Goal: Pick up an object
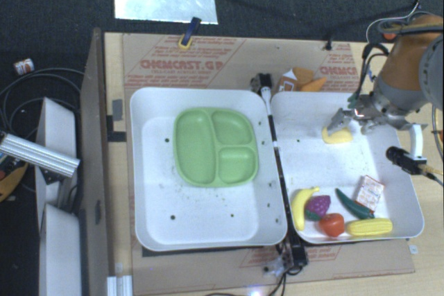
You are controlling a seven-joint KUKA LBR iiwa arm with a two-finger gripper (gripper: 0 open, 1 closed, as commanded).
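The gripper (pixel 341 125) sits at the right bin's (pixel 305 170) far edge, touching a yellow piece (pixel 338 136). Whether its fingers are apart or together, I cannot tell.

A small pale yellow object (pixel 338 136) is lying flat on the right bin's floor, toward two o'clock, well apart from the toy foods that are clustering down at five o'clock.

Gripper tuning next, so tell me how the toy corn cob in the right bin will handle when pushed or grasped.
The corn cob looks like a rounded cylinder lying on its side, so a push may well roll it. It looks like toy plastic: probably light and stiff, perhaps slippery. It lies near the bin's front wall and next to a tomato, which could crowd the gripper.
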